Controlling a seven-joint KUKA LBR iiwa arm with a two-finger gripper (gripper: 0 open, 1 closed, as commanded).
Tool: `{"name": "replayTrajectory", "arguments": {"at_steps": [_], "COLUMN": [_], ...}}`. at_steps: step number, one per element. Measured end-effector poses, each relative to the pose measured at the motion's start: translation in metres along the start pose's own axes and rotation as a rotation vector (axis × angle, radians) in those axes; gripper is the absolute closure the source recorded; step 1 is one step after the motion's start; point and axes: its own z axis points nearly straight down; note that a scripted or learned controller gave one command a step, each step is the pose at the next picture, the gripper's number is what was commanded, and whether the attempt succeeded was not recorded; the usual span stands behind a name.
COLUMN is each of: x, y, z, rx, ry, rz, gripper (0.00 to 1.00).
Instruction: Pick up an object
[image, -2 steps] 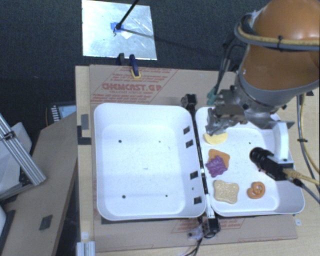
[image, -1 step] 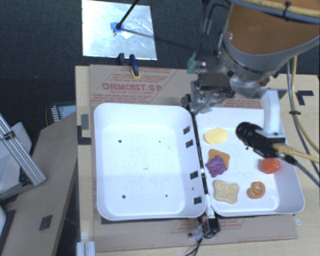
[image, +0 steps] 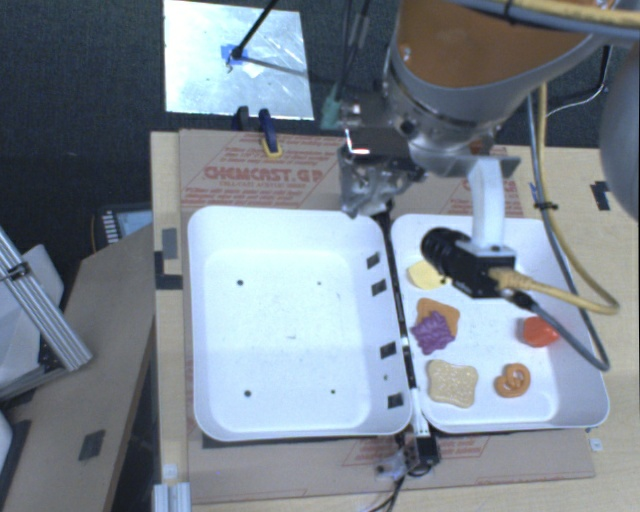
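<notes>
Toast-shaped piece (image: 452, 383), the largest of the objects, lies flat at six o'clock in the right bin (image: 575, 400), its long axis running nine to three. Overhead, the arm hangs at twelve o'clock, gripper (image: 368, 200) over the bins' shared edge. Smaller items surround it: purple piece (image: 433, 331), yellow piece (image: 425, 274), red piece (image: 539, 332), pretzel (image: 512, 380). The left bin (image: 215, 300) sits alongside.
</notes>
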Motion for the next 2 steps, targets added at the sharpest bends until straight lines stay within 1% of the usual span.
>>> {"name": "replayTrajectory", "arguments": {"at_steps": [1,2], "x": [0.028,0.041], "y": [-0.01,-0.007], "z": [-0.015,-0.023], "rx": [0.0,0.0], "ry": [0.0,0.0], "rz": [0.001,0.002], "gripper": [1.0,1.0]}}
